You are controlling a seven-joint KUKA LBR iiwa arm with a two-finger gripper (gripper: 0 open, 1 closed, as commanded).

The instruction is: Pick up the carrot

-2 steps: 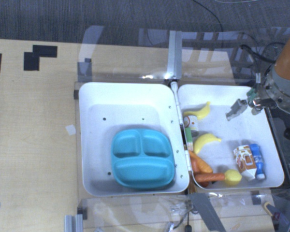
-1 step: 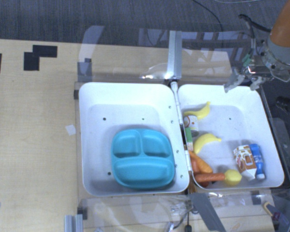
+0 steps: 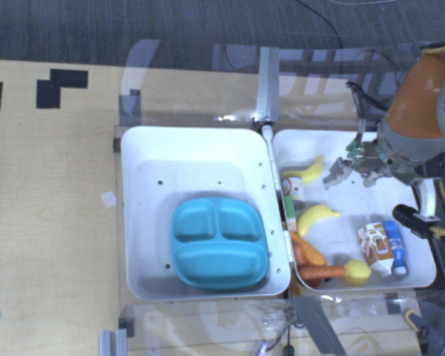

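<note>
Hovering over the right bin [image 3: 423, 273], gripper [image 3: 348, 165] at its far half, near a banana [image 3: 305, 171]; nothing between the fingers, and whether spread or closed cannot be told from this slant. Carrot [image 3: 319, 271] lying flat along the near wall of the same bin, at its left corner, well apart from the gripper. Touching or nearly touching a second orange piece [image 3: 307, 249] beside the dividing wall, and a lemon [image 3: 358, 272] at its right end. Second banana [image 3: 317, 216] just beyond; carton [image 3: 376, 245] and blue tube [image 3: 395, 249] further right. Blue tray [image 3: 219, 242] in the left bin [image 3: 156, 154]. Judged as the approach step: no grasp begun. Next move likely calls for travel toward the near left corner, then a descent aligned across the carrot, clear of the lemon and the wall.
</note>
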